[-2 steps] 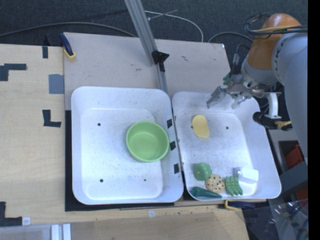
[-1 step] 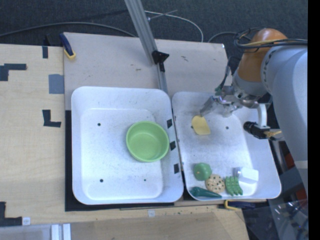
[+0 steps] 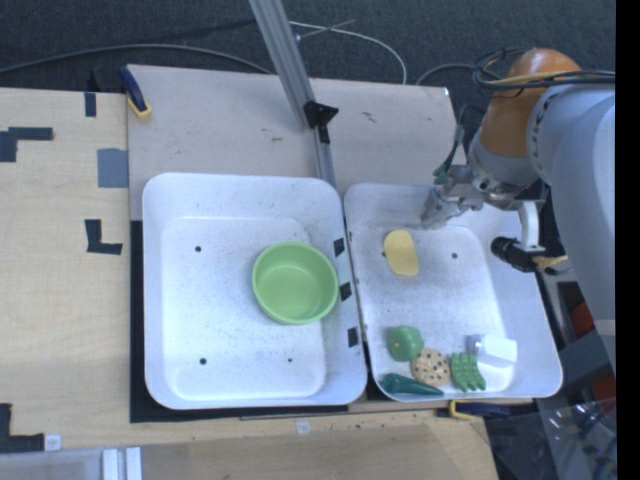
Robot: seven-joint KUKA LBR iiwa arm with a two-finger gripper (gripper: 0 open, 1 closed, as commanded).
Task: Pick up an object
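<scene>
My gripper (image 3: 436, 211) hangs over the far edge of the right bin (image 3: 520, 298), its tip pointing down and left. A pale yellow oblong object (image 3: 401, 252) lies just below and left of it, apart from it. Along the right bin's near edge lie a green round object (image 3: 404, 342), a speckled tan ball (image 3: 431, 366), a dark teal piece (image 3: 410, 385), a green ridged object (image 3: 467, 371) and a white block (image 3: 497, 349). A light green bowl (image 3: 294, 282) sits in the left bin (image 3: 180, 268).
A slanted metal pole (image 3: 285, 48) with a black clamp stands behind the bins. Cables lie on the dark floor at the back. A black and yellow fitting (image 3: 520, 255) sticks out by the right bin's right wall.
</scene>
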